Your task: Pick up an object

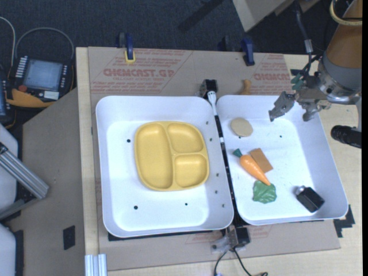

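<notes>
My gripper (294, 108) hangs over the far part of the right bin (328, 171), open, with its two grey fingers spread and nothing between them. A beige round piece (242, 127) lies to its left, near the bin's far left corner. Toward the middle lie an orange carrot (253, 167) and a brown slab (261, 159), touching each other. A green leafy piece (264, 192) sits just in front of the carrot's tip. A black block (309, 199) rests near the bin's front right corner.
The left bin (115, 206) holds a yellow divided plate (171, 154). A black bar (219, 137) runs between the two bins. Blue clamps (130, 45) grip the brown board's far edge. A handheld controller (40, 76) lies off the bench at far left.
</notes>
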Motion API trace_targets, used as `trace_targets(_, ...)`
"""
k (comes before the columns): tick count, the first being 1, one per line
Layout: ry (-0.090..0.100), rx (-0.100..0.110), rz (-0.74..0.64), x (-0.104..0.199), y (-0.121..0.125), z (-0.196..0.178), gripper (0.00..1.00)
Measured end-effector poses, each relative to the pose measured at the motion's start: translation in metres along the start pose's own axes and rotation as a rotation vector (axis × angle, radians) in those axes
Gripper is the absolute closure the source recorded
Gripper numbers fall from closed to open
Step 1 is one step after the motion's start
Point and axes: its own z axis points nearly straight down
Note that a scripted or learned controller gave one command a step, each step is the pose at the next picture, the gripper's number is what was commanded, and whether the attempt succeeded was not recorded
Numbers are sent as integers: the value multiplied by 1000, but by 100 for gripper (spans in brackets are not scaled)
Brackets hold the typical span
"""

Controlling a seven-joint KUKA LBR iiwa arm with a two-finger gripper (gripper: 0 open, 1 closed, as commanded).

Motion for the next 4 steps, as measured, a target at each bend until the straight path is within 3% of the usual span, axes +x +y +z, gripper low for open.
trace_targets(1, -2, -13, -2, 0, 2, -7, 0)
trace_targets(4, 0, -6, -1, -8, 6, 156, 0)
